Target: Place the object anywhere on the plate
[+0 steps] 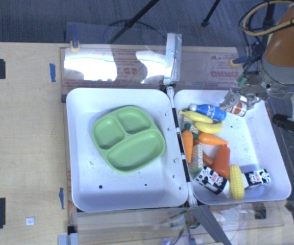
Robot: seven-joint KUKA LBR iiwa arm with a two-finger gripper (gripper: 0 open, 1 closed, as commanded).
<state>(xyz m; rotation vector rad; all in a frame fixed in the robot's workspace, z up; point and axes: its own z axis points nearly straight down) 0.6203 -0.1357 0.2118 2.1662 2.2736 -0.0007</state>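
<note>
You see the green plate (129,138), with three compartments, lying in the left bin (80,103), nothing on it. The right bin (269,152) holds the objects: a blue-and-white bottle (208,111) at the far side, its label too small to read; a yellow banana (201,121) just near of it; an orange carrot (187,144) along the divider; an orange bottle (221,160); a yellow corn cob (236,181); and two black-and-white cartons (211,179) (258,177) at the near edge. The gripper (237,102) sits at the far right corner of the right bin, beside a small red-and-white item (239,107). You cannot tell whether the fingers are released or clenched. On the clear panel (137,65) behind the bins, red printing appears mirrored and cannot be read
</note>
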